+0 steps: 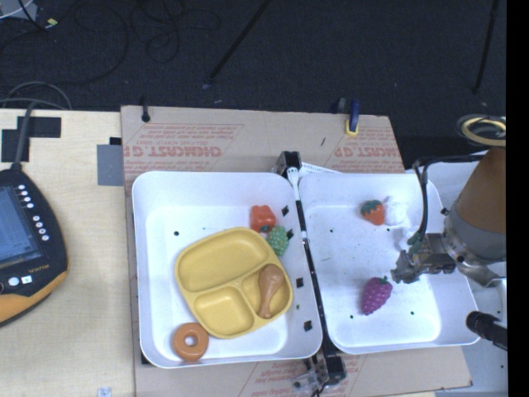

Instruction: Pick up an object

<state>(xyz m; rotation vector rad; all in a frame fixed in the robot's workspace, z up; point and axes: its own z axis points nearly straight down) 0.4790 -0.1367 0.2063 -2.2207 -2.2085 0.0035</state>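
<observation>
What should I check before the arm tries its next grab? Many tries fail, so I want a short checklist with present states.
1. Gripper over the right bin: ok.
2. Target close by: ok, the purple grapes lie just left of and below the gripper.
3. Grapes apart from other items: ok, the strawberry sits well away.
4. Gripper touching the grapes: not ok, apart.
5. Finger state: cannot tell, too blurred.
6. Anything already held: cannot tell.
</observation>
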